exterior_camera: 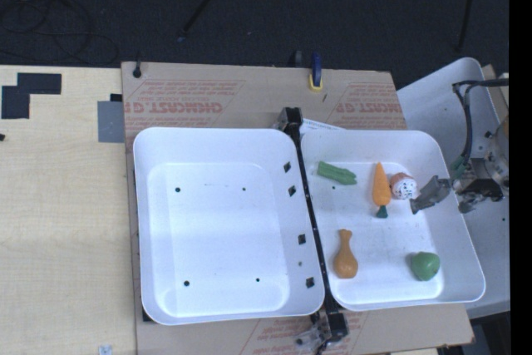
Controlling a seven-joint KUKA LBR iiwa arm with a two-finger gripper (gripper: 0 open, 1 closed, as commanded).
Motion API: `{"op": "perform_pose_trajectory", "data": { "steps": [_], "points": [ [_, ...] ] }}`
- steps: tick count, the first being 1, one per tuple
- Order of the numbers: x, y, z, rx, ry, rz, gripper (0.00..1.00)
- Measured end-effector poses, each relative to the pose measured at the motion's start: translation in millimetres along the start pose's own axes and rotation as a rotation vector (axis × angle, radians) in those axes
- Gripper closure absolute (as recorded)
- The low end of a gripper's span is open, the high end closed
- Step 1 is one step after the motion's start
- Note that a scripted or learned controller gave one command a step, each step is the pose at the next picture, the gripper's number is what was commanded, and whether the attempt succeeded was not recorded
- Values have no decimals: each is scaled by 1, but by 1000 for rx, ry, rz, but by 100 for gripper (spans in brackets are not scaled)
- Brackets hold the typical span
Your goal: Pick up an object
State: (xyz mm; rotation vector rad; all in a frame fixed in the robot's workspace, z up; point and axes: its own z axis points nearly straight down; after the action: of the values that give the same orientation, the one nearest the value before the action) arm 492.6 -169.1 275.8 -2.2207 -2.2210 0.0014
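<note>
Approach was the step in hand: gripper (pixel 439 194) hung at the right bin's (pixel 391 299) right rim, jaws spread and empty, beside a small white ball (pixel 402 186) touching the carrot (pixel 381 185). Next, it needed lowering over one object before closing.

On my feed, far right: hand (pixel 440 194), dark grey metal, two stubby angular fingers; black cable looping above it; pale mount plate behind, partly cropped.

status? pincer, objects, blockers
Pincer at right bin's right rim, nothing visibly held. Nearest: small white ball, carrot. No blockers.
</note>
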Motion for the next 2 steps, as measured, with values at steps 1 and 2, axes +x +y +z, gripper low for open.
{"op": "perform_pose_trajectory", "data": {
  "steps": [1,2],
  "points": [
    [37,48,194,1,2,-2,0],
    [-5,116,187,-5,-3,-4,0]
  ]
}}
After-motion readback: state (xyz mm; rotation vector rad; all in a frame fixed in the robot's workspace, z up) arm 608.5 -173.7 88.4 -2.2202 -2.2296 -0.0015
